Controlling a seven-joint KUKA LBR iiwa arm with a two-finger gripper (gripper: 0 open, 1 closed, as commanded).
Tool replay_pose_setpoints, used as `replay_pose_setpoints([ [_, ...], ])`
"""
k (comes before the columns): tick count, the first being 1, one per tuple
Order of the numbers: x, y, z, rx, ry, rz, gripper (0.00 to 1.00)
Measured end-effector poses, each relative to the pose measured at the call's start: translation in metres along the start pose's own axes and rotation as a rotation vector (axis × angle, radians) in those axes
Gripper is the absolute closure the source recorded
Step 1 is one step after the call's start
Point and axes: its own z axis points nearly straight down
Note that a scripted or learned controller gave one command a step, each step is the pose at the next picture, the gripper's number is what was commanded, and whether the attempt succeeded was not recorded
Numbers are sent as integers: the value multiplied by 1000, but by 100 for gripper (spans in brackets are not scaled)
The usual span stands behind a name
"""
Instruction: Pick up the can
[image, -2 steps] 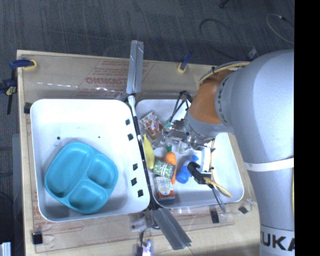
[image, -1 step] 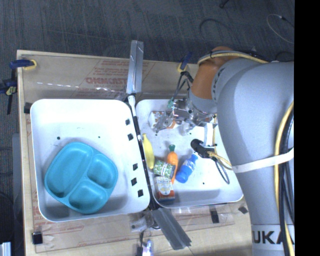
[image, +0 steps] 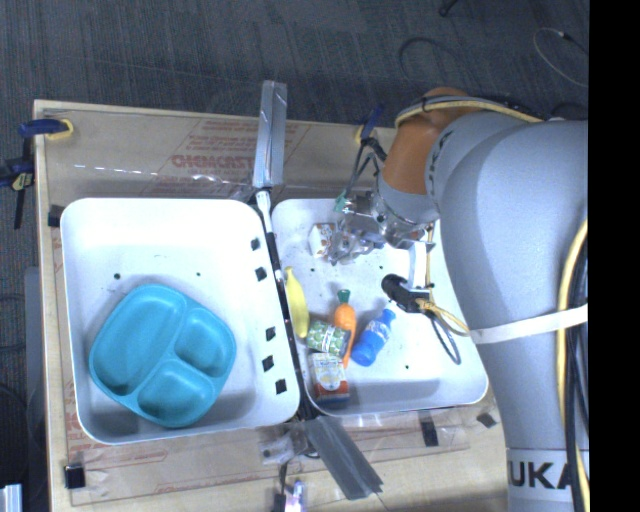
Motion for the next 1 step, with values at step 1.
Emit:
replay_pose_setpoints([
  [1,-1,-1,1,6,-2,-1,0],
])
